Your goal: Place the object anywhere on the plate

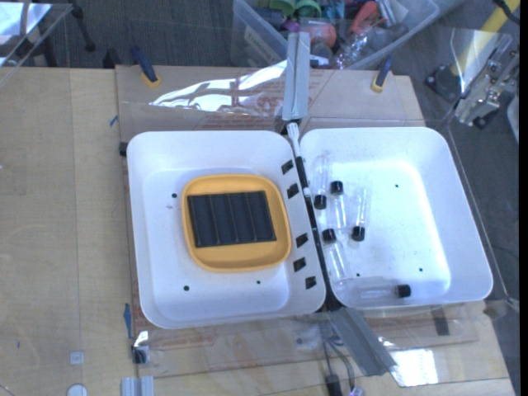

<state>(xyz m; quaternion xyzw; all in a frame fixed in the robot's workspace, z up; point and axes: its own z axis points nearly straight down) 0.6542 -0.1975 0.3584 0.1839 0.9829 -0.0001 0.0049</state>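
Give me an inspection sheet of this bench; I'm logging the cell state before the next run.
Surface: wooden bench bearing two white bins, left bin and right bin, side by side.
Job's things: yellow plate with a dark ribbed insert in the left bin; clear black-capped tubes lying scattered in the right bin.
Clutter: nothing seen in the bins beyond these.
Grippers: nothing seen.
Cables: dark leads below the bins' front edge.
Surroundings: clear tub of colourful items behind the bench; metal frame at right.
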